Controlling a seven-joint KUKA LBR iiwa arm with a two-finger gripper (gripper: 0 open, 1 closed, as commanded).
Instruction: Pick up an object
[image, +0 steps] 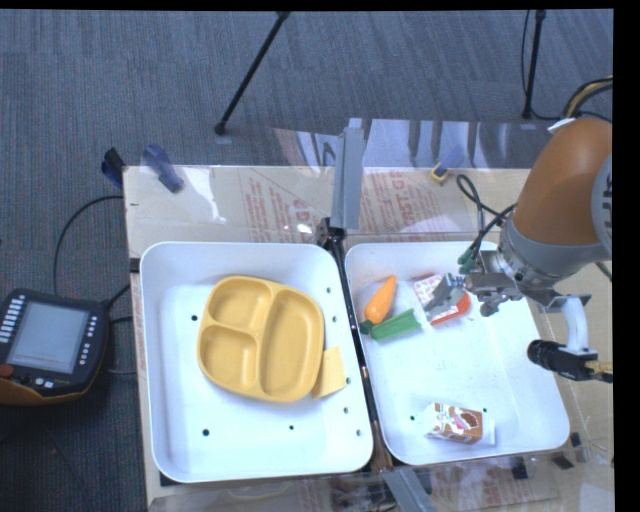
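Carrot (381, 298), green block (393, 326) and a red-white packet (440, 298) cluster at the right bin's (520, 430) upper left; the gripper (462, 290) hangs just beside the packet, its jaw state impossible to tell.

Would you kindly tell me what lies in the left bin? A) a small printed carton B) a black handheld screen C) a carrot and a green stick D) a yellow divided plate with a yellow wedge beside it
D: the yellow divided plate sits in the left bin, with the yellow wedge at its right edge.
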